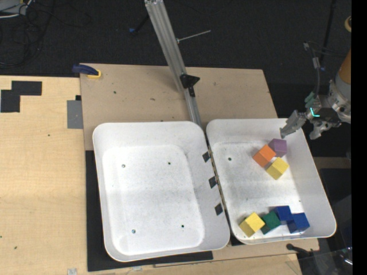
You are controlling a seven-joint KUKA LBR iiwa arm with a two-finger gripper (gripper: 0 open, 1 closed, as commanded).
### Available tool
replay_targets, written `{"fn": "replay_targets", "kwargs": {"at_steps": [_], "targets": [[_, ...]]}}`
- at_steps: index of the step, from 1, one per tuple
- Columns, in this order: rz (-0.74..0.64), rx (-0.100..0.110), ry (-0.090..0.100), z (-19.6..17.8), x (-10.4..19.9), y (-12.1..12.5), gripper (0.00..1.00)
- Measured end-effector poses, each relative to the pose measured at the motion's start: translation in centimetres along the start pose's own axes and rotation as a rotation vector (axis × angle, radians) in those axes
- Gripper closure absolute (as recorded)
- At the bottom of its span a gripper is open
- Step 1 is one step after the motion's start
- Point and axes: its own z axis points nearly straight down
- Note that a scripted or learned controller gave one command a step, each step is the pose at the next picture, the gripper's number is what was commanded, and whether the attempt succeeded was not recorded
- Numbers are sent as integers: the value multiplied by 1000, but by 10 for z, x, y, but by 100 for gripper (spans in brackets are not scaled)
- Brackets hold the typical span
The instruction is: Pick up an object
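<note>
The gripper (304, 126) is hovering over the right bin's (321, 195) upper right rim, its fingers spreading wide with nothing between them. Just below it, a purple cube (278, 146), an orange cube (264, 156) and a yellow cube (277, 168) are clustering together. Near the bin's front edge, another yellow cube (251, 224), a green block (270, 220) and blue blocks (291, 218) are lying together.

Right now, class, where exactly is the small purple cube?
The small purple cube lies in the right-hand white bin, toward its far right side, touching the orange cube and just above the yellow cube.
</note>
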Motion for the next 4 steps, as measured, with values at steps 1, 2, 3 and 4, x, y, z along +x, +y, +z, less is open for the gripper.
{"fn": "replay_targets", "kwargs": {"at_steps": [1, 2, 3, 4], "targets": [[-2, -5, -2, -3, 0, 1, 0], [-2, 0, 0, 49, 10, 3, 0], [0, 0, 0, 93, 11, 3, 0], [1, -8, -3, 152, 5, 5, 0]]}}
